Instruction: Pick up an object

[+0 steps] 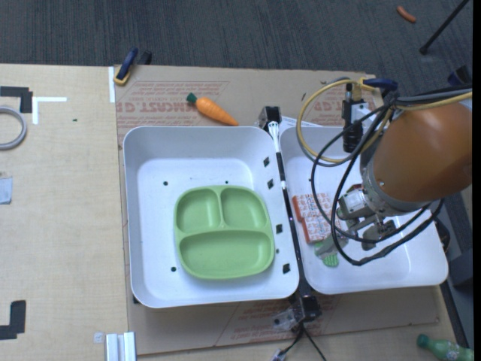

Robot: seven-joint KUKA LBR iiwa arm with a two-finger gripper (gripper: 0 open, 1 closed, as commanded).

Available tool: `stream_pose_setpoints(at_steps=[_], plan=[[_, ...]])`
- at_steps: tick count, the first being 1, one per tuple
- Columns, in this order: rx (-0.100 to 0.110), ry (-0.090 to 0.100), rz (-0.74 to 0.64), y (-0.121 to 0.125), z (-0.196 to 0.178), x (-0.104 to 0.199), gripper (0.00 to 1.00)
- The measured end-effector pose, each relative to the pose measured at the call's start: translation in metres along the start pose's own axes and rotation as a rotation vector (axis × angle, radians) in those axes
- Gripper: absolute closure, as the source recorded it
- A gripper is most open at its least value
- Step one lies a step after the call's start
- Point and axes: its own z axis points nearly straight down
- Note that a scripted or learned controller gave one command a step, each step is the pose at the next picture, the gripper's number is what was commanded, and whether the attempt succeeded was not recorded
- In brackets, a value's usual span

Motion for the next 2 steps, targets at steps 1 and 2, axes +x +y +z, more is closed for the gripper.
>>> stream_pose_setpoints(at_steps=[1, 2], plan=[[-0.001, -0.001, -0.451, 0.004, 0.0, 0.029, 0.0], [-0.001, -0.001, -0.815, -0.002, 0.0, -0.018, 0.0]])
